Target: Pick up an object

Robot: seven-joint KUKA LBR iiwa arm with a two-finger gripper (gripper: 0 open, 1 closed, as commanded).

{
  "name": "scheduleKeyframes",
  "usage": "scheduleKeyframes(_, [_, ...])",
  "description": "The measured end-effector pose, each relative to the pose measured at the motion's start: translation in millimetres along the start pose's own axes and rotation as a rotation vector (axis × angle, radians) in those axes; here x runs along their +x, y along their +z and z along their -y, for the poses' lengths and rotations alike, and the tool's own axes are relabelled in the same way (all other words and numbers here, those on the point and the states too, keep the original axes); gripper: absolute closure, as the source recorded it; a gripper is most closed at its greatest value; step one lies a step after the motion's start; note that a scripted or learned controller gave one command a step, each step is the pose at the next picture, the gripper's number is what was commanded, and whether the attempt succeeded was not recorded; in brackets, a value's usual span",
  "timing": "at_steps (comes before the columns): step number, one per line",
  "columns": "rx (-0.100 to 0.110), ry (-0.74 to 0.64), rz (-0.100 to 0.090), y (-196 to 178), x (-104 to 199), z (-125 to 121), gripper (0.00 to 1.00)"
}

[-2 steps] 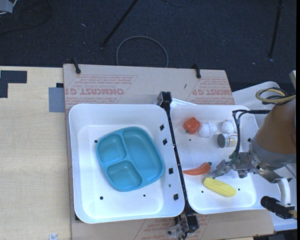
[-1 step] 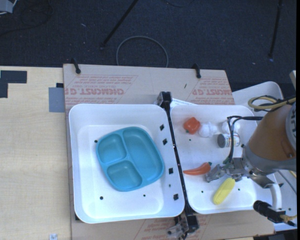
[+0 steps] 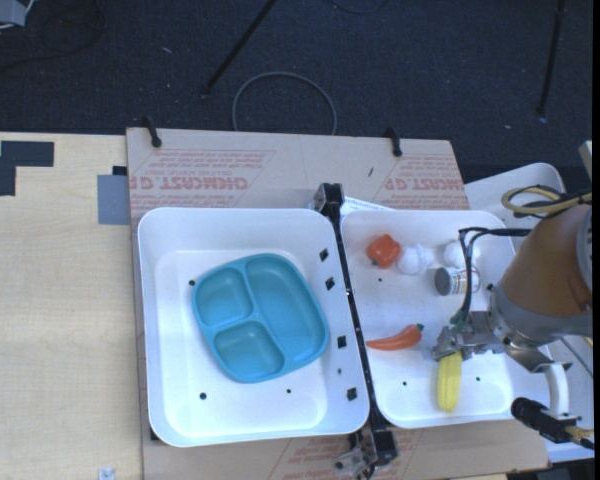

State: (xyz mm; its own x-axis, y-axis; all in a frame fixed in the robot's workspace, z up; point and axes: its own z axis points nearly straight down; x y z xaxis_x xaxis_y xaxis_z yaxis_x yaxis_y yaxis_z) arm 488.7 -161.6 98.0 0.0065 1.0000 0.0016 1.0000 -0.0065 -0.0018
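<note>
Camera view looks down at a slant on two shallow white bins set side by side on a cardboard sheet. Left bin [image 3: 170,268] holds a blue divided plate [image 3: 259,315] with three compartments, lying flat near the bin's middle. Right bin [image 3: 420,408] holds the loose things: an orange-red toy pepper [image 3: 383,250] near the far wall, a small white rounded object [image 3: 414,259] just beside it to the right, and a grey and white cylinder [image 3: 448,280] a little nearer the arm. An orange chili-like toy [image 3: 395,339] with a green tip lies across the bin floor, between the divider and the gripper. A yellow corn cob [image 3: 448,382] lies near the front wall, its long side running toward the camera.

The arm [image 3: 545,268] reaches in from the right, its orange band wide above the wrist. The gripper [image 3: 460,346] is low over the right bin, just above the top end of the corn cob and just right of the chili's green tip. Whether it touches the cob cannot be told, and how far its fingers stand apart cannot be told either, since the dark metal parts blur together
</note>
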Motion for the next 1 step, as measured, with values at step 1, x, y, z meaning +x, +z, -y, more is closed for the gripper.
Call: scheduleKeyframes(1, [-0.004,-0.007,0.002,-61.8,-1.6,-4.6,1.00])
